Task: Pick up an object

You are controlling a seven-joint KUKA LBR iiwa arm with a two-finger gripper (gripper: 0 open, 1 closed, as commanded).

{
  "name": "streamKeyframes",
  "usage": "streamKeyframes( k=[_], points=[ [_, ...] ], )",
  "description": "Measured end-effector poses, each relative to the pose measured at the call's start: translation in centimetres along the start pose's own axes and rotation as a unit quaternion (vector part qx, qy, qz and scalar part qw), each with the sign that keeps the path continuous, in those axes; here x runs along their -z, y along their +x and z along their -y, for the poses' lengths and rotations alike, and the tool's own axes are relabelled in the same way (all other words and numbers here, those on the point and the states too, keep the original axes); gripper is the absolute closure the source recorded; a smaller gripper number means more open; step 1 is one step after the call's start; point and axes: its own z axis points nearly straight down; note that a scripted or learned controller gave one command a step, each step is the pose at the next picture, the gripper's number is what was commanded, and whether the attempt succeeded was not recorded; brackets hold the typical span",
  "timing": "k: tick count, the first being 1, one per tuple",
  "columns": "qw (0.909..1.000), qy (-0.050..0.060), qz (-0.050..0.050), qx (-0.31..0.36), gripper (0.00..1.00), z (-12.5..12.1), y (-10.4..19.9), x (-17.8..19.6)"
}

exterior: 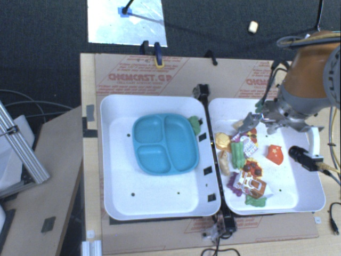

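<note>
Pincer (249,124) above toy-strewn bin (294,190)

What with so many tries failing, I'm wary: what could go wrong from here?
1. The gripper is at the top edge of a crowded pile in the right bin. Its pieces touch and overlap, so the gripper may catch two or slip off.
2. It may just shove pieces around rather than lift one, while the red piece lying apart looks easier.

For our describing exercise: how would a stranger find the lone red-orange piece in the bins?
Find the right-hand white bin. Right of its colourful toy pile lies the red-orange piece. Unlike the piled toys, it sits alone on bare white floor.
</note>
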Motion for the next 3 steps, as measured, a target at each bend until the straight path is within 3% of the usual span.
streamKeyframes(
  k=[1,2,3],
  points=[
    [1.0000,-0.005,0.004,-0.002,0.00,0.6,0.2,-12.2],
    [1.0000,0.002,-0.001,-0.002,0.00,6.3,0.9,-10.2],
    [1.0000,-0.001,-0.001,0.002,0.00,8.9,5.3,-1.7]
  ],
)
